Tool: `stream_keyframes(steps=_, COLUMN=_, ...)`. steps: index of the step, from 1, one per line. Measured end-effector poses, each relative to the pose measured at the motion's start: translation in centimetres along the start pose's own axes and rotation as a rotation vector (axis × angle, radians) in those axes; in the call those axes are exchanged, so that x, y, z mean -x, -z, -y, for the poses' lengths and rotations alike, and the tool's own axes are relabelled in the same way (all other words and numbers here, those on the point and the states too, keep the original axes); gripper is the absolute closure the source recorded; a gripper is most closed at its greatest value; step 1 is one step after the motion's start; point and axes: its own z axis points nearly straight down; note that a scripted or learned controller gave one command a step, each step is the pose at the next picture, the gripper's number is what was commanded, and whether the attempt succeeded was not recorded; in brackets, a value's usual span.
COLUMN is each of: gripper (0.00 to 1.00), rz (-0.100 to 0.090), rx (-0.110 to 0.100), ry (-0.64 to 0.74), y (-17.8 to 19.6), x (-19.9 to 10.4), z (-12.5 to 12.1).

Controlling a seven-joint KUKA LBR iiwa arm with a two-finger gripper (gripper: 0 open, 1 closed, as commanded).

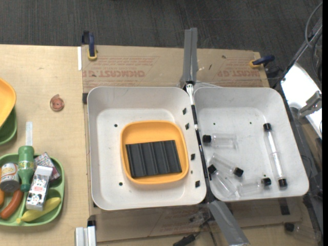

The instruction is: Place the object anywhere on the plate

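An orange, square-ish plate with rounded corners lies in the middle of the left white bin. A dark grey ribbed slab lies flat on the plate and covers most of its floor, slightly towards the front. In the right white bin lie several clear plastic tubes with black caps: a long one along the right side, a short one near the left wall, and others heaped at the front left corner.
On the wooden bench to the left stand a green plate of toy food with a green bottle, an orange bowl and a small pink disc. A grey metal post rises behind the bins' shared wall. Clamps hold the cardboard.
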Motion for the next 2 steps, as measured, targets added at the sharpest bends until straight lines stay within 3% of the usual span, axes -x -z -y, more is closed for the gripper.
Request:
stream_keyframes(steps=1, gripper=0.00, rz=0.000, rx=0.000, ry=0.338, y=-3.4, x=-0.2, z=-1.1)
stream_keyframes(steps=2, gripper=0.00, rz=0.000, rx=0.000, ry=0.491, y=-3.9, x=-0.1, z=-4.0)
